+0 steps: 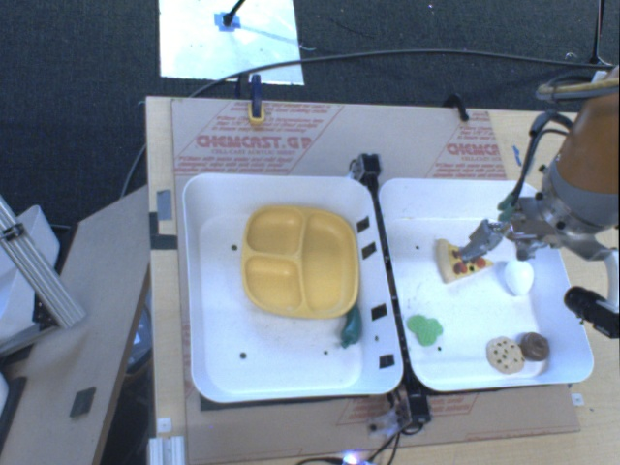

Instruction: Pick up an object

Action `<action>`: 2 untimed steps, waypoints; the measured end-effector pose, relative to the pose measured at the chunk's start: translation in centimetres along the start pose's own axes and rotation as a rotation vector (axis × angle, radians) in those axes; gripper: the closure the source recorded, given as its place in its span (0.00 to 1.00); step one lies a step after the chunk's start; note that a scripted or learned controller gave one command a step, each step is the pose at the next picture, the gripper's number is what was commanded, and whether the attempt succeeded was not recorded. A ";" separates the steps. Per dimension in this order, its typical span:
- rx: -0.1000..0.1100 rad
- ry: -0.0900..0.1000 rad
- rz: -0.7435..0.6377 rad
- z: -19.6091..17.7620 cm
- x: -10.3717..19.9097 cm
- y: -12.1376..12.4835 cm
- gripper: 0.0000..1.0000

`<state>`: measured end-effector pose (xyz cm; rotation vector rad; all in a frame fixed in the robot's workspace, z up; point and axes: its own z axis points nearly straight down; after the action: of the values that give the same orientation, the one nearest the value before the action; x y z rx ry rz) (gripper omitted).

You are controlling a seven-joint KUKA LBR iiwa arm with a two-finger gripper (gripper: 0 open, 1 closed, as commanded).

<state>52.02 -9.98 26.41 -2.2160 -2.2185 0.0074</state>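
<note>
Pizza slice [457, 262] lies in right bin [581, 356], tool [477, 251] right on its top edge; can't tell finger state. White egg [518, 278] just right of pizza; green piece [424, 329] below; cookies [505, 355] lower right.

Both white bins [223, 376] look like smooth, slightly glossy plastic. The yellow divided plate [300, 260] is matt plastic. The counter [320, 134] carries a clear sheet with its printed paper-like protective film on. Beyond it lies dark, rough carpet [77, 46]. The claw [481, 245] looks like dull grey metal.
</note>
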 end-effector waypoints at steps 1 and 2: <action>-0.010 -0.001 -0.002 -0.4 0.0 0.2 0.00; -0.004 0.000 0.000 5.7 0.5 -0.2 0.00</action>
<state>51.81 -9.48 20.74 -2.2175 -2.2206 0.0032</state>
